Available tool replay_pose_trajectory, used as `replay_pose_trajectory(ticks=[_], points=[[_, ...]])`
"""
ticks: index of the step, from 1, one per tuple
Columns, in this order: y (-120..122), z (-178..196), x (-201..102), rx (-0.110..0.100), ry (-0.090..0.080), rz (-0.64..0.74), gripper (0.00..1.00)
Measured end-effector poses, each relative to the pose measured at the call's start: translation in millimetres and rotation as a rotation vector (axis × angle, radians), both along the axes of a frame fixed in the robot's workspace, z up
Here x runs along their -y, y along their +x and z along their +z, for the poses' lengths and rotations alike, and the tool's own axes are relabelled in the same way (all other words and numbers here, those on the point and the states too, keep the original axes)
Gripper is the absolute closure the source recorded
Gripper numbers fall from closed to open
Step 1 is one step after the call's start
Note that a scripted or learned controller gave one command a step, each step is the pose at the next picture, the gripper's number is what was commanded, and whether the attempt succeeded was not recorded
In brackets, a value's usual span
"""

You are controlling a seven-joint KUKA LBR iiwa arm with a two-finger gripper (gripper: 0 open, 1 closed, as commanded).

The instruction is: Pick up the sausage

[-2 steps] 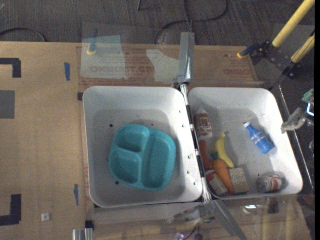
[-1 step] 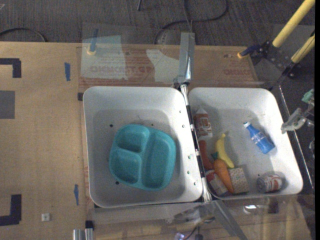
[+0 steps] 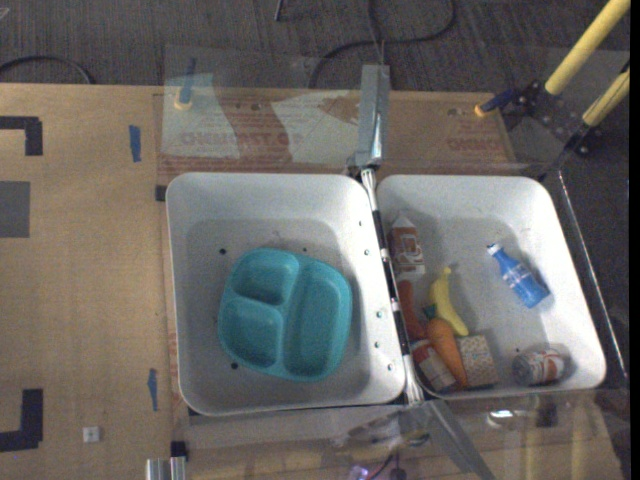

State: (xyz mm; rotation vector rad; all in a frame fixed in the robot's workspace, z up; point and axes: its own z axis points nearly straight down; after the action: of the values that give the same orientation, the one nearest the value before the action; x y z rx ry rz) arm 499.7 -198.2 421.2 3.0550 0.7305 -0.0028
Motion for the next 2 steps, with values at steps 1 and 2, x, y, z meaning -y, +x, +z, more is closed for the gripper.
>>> replay_pose_trajectory(ticks=[1,2], points=[[7.0,-4.8,-154.9,0.000,0.001,-0.267,0.00],[7.8,4.9,-152.6,0.002,0.000,-0.273,1.00]])
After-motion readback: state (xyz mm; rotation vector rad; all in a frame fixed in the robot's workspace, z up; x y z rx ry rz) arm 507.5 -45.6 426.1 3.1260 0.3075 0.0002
